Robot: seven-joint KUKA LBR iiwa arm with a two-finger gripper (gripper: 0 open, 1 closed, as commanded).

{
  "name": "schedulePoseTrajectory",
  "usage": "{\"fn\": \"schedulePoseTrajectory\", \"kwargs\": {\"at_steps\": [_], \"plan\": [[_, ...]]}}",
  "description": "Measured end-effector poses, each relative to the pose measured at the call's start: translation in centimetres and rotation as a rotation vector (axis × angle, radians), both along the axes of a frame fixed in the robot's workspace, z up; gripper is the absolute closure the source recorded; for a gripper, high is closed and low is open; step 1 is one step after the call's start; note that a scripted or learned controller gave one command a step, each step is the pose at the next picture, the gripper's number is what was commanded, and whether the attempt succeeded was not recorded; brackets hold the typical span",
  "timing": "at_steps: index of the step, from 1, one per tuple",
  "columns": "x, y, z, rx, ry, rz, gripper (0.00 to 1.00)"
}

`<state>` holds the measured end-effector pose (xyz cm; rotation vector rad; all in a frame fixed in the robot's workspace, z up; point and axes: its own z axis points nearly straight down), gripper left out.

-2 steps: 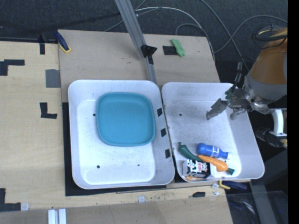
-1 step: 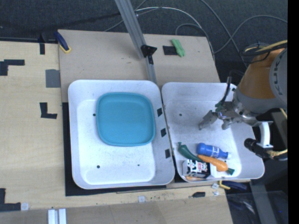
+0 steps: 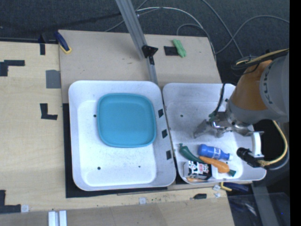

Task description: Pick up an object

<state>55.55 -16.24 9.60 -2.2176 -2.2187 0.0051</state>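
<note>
Landmark: the blue bottle (image 3: 213, 151), lying on its side in the near part of the right bin (image 3: 188, 98).
Gripper: the gripper (image 3: 203, 129) hangs just up and left of the blue bottle, over bare bin floor; its two fingers are spread apart with nothing between them.
Blue bottle: small, probably light rigid plastic with a rounded, likely slick body; I judge a hold across its middle, fingers square to its long axis, is safest, since a hold near an end could let it roll or squirt out.
Orange carrot toy (image 3: 215, 164): just below the blue bottle, touching or nearly so, slanting down to the right; likely light and stiff, tapered, so take it at the thicker middle.
Green piece (image 3: 185, 151): just left of the blue bottle, thin and curved; harder to pinch.
Patterned card or packet (image 3: 197, 169): below and left of the blue bottle, by the bin's near wall; flat, a poor pick.
Teal plate (image 3: 126, 119): well left of the blue bottle, in the left bin (image 3: 84, 173); broad and flat, awkward for two fingers.
</note>
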Motion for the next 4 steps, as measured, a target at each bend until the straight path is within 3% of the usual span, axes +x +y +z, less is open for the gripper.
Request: {"fn": "schedulePoseTrajectory", "kwargs": {"at_steps": [1,3,4], "plan": [[0.1,0.0,1.3,-0.001,-0.004,0.001,1.00],[-0.5,-0.2,10.7,-0.002,-0.009,0.000,1.00],[-0.4,-0.2,11.8,-0.001,-0.006,0.000,1.00]]}}
